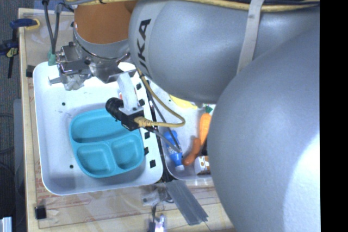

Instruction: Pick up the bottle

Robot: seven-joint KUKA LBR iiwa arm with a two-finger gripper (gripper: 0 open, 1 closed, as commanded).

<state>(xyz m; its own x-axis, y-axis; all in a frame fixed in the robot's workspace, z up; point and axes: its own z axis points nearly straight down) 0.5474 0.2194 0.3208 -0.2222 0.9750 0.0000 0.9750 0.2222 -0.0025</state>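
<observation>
Two bins here: the claw (76,70) hangs above the one (46,117) with the blue tray (106,144), open or clenched I cannot tell. The bottle (173,148) lies well apart from it, in the neighbouring bin (182,177). Approach step, I'd say: next it must cross over and descend.

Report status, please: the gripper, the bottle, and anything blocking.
Gripper low over left bin's far end, fingers unreadable. Bottle not identified; blue object and orange object in right bin, partly hidden. Arm covers most of right bin.
</observation>
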